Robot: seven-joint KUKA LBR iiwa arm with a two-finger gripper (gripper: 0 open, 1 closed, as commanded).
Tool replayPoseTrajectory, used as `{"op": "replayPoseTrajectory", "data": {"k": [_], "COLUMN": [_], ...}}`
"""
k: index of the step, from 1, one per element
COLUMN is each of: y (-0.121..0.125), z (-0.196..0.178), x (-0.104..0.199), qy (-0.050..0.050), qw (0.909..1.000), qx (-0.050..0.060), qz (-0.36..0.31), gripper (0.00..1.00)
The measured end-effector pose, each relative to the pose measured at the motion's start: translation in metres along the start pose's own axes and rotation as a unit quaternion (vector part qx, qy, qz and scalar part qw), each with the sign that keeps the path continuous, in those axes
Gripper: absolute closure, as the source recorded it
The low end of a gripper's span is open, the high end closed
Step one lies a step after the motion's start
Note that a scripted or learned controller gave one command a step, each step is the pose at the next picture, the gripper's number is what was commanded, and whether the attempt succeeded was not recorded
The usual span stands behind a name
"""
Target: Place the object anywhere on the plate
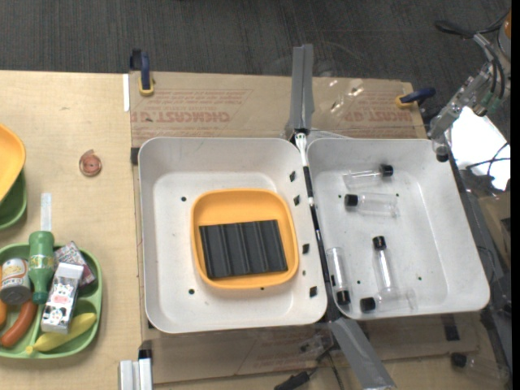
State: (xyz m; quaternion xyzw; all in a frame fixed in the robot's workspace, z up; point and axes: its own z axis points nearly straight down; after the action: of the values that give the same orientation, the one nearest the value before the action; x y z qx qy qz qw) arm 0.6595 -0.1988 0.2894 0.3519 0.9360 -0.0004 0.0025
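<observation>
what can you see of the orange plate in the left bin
The orange plate is a rounded square with a raised rim, plastic by its look, lying flat in the middle of the left bin. A dark grey ribbed slab lies on it, covering most of its centre, slightly toward the near edge.

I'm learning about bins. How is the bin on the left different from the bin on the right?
The left bin holds one orange plate with a dark ridged block on it; the right bin holds several clear tubes with black caps, such as one upright-looking in the picture. The left bin's load sits in the middle; the right bin's tubes lie scattered, pointing different ways. Both bins are white, shallow and about the same size.
</observation>
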Motion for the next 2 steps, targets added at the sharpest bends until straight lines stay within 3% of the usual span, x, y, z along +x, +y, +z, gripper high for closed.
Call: {"op": "replayPoseTrajectory", "data": {"k": [1,2], "y": [-0.033,-0.024], "z": [-0.115,-0.152], "x": [0.001,-0.007], "qy": [0.0,0.0], "qw": [0.9955,0.9778], "qx": [0.0,-0.001], "qz": [-0.095,-0.21], "gripper": [1.0,1.0]}}
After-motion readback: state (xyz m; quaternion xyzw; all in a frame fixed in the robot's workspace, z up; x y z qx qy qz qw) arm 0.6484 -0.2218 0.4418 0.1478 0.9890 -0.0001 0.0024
